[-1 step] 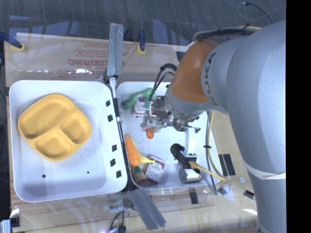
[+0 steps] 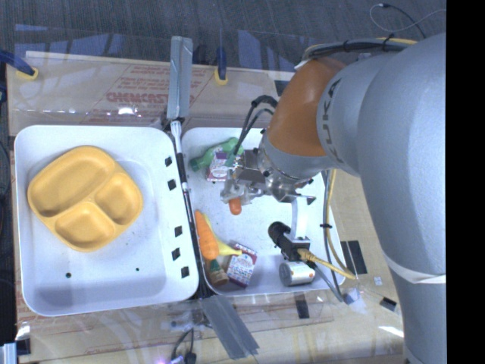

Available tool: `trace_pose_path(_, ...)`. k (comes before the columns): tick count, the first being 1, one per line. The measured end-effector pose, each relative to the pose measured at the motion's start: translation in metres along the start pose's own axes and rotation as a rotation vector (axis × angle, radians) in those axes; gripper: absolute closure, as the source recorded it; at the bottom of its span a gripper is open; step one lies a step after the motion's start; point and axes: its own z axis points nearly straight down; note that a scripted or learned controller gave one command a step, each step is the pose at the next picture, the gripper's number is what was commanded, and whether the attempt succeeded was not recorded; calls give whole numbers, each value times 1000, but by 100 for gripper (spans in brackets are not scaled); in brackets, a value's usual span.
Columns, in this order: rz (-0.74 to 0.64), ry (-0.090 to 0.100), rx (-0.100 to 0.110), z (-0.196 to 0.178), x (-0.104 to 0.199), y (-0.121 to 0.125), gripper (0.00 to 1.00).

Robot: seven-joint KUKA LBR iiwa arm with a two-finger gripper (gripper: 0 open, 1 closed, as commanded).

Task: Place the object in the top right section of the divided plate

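Note:
A yellow divided plate [image 2: 39,174] with three sections lies in the left bin [image 2: 45,290]. My gripper [image 2: 236,196] hangs over the upper middle of the right bin [image 2: 261,283], well to the right of the plate. A small orange-red object [image 2: 236,208] shows right at the gripper's tip. Whether it is held or just lies on the bin floor below cannot be made out.
In the right bin, a green item [image 2: 209,156] and a small labelled packet [image 2: 219,167] lie at the top left. A carrot [image 2: 206,235], a small purple-and-white box [image 2: 242,265] and a silver can [image 2: 297,273] lie along the bottom. A divider wall [image 2: 180,203] separates the bins.

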Motion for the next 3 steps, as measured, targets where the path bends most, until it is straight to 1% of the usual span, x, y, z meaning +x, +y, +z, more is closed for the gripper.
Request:
trace_pose_path(2,-12,0,4,-18,1,1,100)
trace_pose_path(3,341,0,-5,-97,42,-53,100)
